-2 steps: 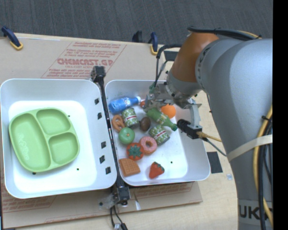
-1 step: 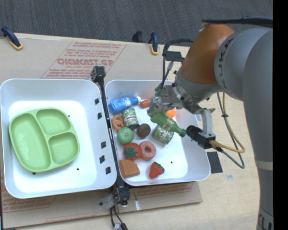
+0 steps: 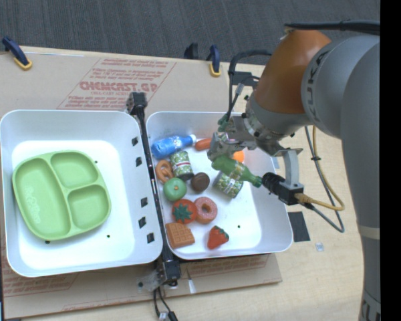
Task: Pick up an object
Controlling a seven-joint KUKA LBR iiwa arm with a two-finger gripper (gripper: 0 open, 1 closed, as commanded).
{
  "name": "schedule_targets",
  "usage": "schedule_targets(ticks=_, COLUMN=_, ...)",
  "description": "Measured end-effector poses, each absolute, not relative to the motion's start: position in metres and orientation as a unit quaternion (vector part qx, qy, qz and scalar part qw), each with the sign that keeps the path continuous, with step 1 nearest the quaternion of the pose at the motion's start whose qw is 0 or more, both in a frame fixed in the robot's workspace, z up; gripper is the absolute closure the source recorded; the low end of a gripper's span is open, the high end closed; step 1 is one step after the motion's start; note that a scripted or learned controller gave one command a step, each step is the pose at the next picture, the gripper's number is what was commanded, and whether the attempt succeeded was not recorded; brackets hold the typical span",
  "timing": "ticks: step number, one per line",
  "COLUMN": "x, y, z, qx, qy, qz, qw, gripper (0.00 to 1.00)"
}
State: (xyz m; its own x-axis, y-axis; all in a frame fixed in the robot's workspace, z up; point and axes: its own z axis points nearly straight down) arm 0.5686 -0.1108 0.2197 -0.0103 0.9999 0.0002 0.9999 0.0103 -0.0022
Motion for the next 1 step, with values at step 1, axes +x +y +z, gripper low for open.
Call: schedule_targets(ticks=1, x=0.5696, y=-0.1106, z=0.2302, qx=-0.702, qy=-0.712, qz=0.0006, qw=0.0, gripper=1.0)
